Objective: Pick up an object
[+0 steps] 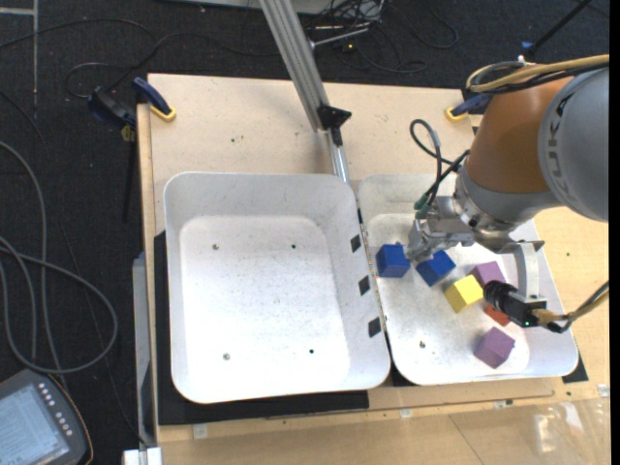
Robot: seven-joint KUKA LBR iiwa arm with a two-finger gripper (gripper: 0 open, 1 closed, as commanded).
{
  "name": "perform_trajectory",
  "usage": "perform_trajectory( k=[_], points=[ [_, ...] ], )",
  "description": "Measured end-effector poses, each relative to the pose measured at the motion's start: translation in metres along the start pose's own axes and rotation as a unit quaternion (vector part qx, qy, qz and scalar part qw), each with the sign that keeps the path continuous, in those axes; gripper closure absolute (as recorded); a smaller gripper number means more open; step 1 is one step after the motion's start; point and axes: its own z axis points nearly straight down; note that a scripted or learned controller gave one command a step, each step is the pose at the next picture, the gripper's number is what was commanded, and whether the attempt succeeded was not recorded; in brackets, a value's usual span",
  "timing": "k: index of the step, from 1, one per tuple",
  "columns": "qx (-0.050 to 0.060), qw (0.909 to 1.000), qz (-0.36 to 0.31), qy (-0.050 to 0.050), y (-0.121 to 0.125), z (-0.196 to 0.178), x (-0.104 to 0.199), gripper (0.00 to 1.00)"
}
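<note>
Right bin (542,361) | hand (423,248) between two blue cubes (391,260) | cubes tilted, no long axis | grip unclear

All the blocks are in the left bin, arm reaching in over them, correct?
Wrong bin. In the camera view the blocks, including two blue blocks, a yellow block and a purple block, lie in the right bin. The arm does reach in over them.
</note>
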Motion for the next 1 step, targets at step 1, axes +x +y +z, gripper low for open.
perform_trajectory(
  k=[1],
  points=[
    [0.0,1.0,-0.001,0.0,-0.0071,-0.0051,0.0519,1.0]
  ],
)
